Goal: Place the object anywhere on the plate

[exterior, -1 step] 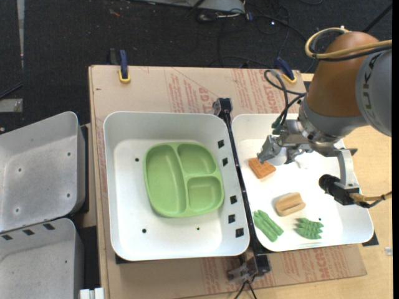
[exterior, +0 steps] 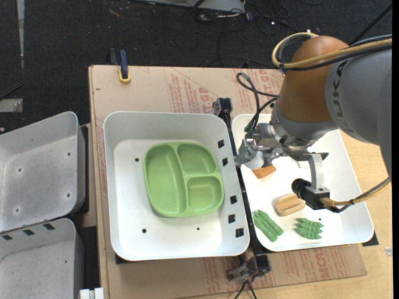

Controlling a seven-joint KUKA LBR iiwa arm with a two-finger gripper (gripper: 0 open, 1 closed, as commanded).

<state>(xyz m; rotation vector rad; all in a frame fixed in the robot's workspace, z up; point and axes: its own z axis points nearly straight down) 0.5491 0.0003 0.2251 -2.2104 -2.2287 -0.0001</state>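
Below the gripper (exterior: 259,161), near its tip, lies an orange piece (exterior: 263,172) in the right bin (exterior: 349,167), so the pick seems in hand, grip impossible to tell, and next comes lifting it left onto the green 3-compartment plate (exterior: 184,179) beyond.

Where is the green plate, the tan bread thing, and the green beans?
green plate (exterior: 184,179): camera view, on its divider ridge.
tan bread piece (exterior: 288,204): camera view, its middle.
green bean pod (exterior: 268,225): camera view, mid-pod.
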